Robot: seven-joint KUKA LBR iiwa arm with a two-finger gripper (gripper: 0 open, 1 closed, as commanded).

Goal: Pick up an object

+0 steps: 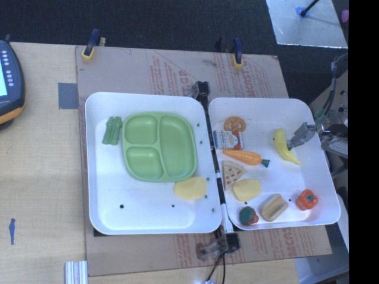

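Note:
My gripper (301, 135) reaches in over the right edge of the right bin (269, 114), low and just right of a yellow banana (285, 147). It is close to the banana's upper end, and contact is unclear. Also in this bin are a pretzel (235, 124), a small printed carton (227, 139), an orange carrot (243, 157), a pizza slice (232, 173), a pale yellow lump (247, 189), a red strawberry-like piece (249, 216), a bread roll (273, 207) and a red-orange pepper (306, 200).
The left bin (100, 176) holds a green divided plate (160, 145), a green bean bundle (112, 130) and a yellow piece (190, 188) by the divider. Clamps (237, 52) grip the board's far edge. A pendant (9, 81) lies far left.

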